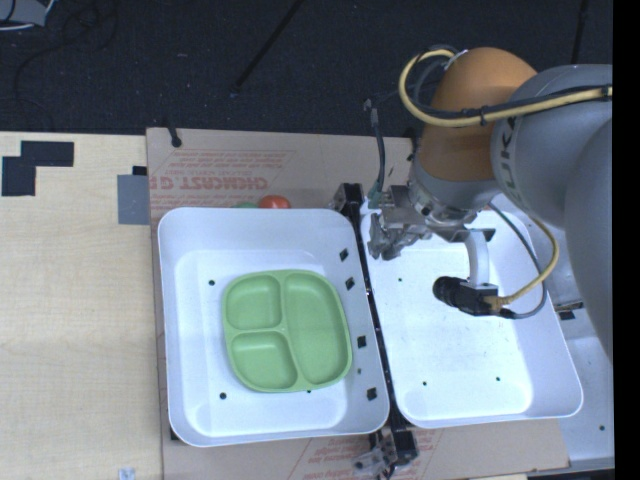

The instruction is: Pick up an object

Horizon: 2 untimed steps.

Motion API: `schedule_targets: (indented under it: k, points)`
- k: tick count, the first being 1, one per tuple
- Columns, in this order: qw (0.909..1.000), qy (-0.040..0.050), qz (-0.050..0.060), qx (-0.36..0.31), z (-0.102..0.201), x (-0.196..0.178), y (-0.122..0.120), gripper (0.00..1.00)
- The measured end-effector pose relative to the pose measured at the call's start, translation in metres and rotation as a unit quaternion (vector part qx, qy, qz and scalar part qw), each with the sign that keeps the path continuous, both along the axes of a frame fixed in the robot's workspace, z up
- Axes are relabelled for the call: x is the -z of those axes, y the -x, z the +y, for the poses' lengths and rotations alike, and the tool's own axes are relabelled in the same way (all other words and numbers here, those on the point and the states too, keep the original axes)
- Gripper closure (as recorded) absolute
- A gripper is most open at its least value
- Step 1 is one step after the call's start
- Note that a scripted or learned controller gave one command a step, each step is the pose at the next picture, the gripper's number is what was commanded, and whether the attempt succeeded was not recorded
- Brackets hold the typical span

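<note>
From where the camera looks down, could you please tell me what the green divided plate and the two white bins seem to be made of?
The green three-compartment plate looks like moulded plastic, matte: even colour, rounded ridges, no glare. The left white bin and right white bin seem to be thin formed plastic with a slight sheen, judging by their soft rounded rims; painted metal can't be excluded.

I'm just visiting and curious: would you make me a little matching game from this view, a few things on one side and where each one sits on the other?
Things:
1. green divided plate
2. gripper
3. small red-orange object
4. black rectangles

Places:
A. on the light wooden surface at far left
B. inside the left bin
C. over the right bin's upper-left corner
D. just behind the left bin's back rim

Pairs: 1-B, 2-C, 3-D, 4-A
</note>
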State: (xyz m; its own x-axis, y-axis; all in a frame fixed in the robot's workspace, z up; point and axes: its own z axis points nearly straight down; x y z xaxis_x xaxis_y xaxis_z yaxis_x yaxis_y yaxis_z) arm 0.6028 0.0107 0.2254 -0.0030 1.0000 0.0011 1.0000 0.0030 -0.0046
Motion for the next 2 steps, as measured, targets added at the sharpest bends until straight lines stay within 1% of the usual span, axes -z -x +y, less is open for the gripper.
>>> schedule_targets:
  k: [1, 2]
  points:
    - [1.0, 0.0, 0.0, 0.0, 0.045, 0.008, 0.005, 1.0]
    - [1.0, 0.0001, -0.001, -0.001, 0.099, 0.014, 0.004, 1.0]
